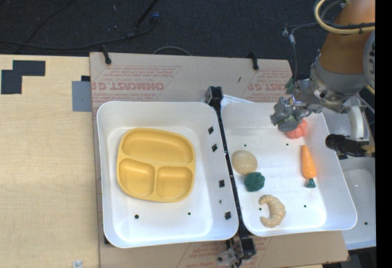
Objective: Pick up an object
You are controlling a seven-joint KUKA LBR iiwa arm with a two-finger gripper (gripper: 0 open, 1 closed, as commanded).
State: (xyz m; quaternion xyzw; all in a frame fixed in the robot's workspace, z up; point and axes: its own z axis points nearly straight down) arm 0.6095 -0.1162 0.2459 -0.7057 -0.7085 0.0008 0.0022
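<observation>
The gripper (288,115) hangs over the far corner of the right bin (334,212), directly above a pink object (298,131) that peeks out from under it. Whether that piece sits between the grey fingers or merely behind them cannot be told from this slanted view, nor whether the gripper is spread or pressed together.

The pink piece lies close to the bin's far wall, and that is the likeliest source of trouble: a finger coming down there may strike the rim or push the piece against the wall rather than closing around it. Its rounded, soft-looking shape may also squirt out sideways.

The other candidates lie apart from it: a carrot (308,163) near the right wall, a pale round piece (244,161) touching a green piece (255,182), and a croissant (272,210) nearest the camera.

A yellow plate (156,164) sits in the left bin (116,224).
</observation>
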